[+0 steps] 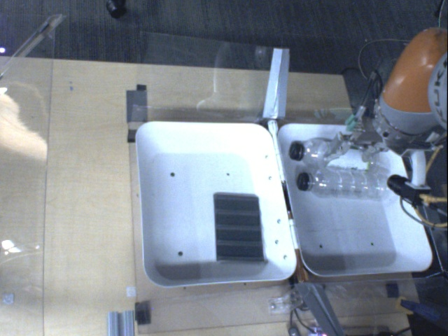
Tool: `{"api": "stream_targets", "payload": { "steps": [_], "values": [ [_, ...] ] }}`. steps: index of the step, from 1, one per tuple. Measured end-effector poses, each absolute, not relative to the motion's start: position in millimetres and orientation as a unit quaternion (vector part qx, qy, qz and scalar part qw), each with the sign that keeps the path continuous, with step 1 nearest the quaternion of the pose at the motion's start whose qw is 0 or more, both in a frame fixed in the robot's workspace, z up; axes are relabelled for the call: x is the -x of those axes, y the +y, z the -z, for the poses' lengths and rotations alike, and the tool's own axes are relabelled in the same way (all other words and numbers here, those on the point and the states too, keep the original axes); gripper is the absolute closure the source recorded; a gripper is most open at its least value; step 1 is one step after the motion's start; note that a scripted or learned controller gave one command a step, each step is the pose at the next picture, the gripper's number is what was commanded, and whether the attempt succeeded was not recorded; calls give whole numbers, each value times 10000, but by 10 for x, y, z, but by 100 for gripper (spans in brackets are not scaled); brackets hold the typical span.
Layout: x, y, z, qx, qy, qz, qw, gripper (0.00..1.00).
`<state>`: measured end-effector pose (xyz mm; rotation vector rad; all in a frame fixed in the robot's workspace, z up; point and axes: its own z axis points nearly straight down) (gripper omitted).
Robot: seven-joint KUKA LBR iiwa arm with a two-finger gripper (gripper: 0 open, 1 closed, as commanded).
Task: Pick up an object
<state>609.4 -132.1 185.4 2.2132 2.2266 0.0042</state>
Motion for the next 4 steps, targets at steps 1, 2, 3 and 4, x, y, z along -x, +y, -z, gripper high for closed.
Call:
{"api": "stream_targets", "payload": {
  "steps": [1, 2, 3, 4],
  "values": [
    [-6084, -858, -885, -6709, 7415, -41, 45, 0],
    [-6104, -851, -1010, -6714, 7411, -64, 62, 100],
    [-6098, -844, -1003, -6712, 7413, -59, 49, 0],
    [-6168, -1850, -1254, -6793, 7338, -16, 31, 0]
  ]
}}
